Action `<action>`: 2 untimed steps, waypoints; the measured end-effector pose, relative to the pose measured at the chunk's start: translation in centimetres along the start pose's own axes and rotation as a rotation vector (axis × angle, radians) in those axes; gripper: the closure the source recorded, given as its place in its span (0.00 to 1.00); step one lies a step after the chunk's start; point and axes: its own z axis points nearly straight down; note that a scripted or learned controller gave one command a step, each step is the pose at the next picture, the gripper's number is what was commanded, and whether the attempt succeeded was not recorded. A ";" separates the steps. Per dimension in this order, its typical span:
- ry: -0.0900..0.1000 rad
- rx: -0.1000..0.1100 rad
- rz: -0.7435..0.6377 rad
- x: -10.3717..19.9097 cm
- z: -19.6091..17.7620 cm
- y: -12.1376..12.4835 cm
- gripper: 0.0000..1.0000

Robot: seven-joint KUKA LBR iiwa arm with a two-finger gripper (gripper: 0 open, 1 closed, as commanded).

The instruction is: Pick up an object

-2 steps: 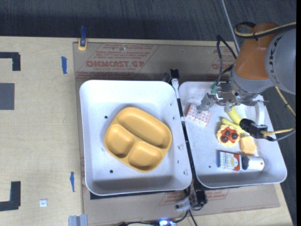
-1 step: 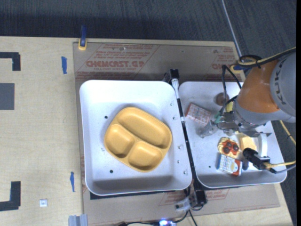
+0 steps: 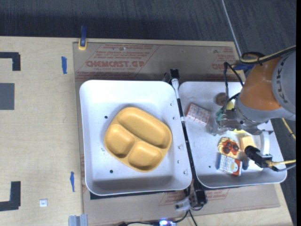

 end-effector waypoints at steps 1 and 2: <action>0.000 0.000 0.000 0.0 0.0 0.0 0.00; 0.000 0.000 -0.001 2.3 0.9 -7.1 0.00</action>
